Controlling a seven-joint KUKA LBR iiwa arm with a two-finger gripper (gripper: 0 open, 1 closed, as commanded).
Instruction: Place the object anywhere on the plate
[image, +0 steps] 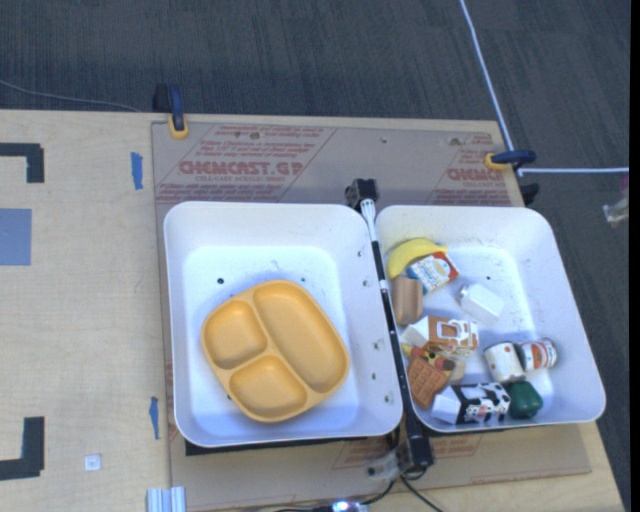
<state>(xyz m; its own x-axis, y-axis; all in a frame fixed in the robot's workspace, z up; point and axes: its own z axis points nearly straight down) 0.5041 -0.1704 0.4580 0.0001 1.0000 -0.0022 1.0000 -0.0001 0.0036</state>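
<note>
A wooden bench (80, 330) carries a brown board (300, 160) printed with red lettering, held at its far edge by two clamps (176, 112). On the board sit two shallow white bins side by side, touching along their inner rims.

The left bin (190, 300) holds a yellow plate (275, 350) with three compartments, one long and two smaller, lying flat and turned at a slant in the near part of the bin. Nothing rests on the plate.

The right bin (570, 310) holds a heap of small things gathered in its left and near parts. A yellow round piece (408, 252) lies farthest, with a small orange-and-white packet (435, 270) touching it. A tan cylinder (407, 298) lies just near of them, against the bin's left wall. A white block (482, 300) sits toward the middle. An orange-and-white carton (450, 335) and a waffle-like piece (430, 378) lie nearer. A small white can (503, 360) and a red-and-white one (538, 354) stand side by side. At the near edge lie a black-and-white carton (478, 404) and a dark green lump (524, 400), touching.

The claw is out of sight, so I cannot tell its state.
</note>
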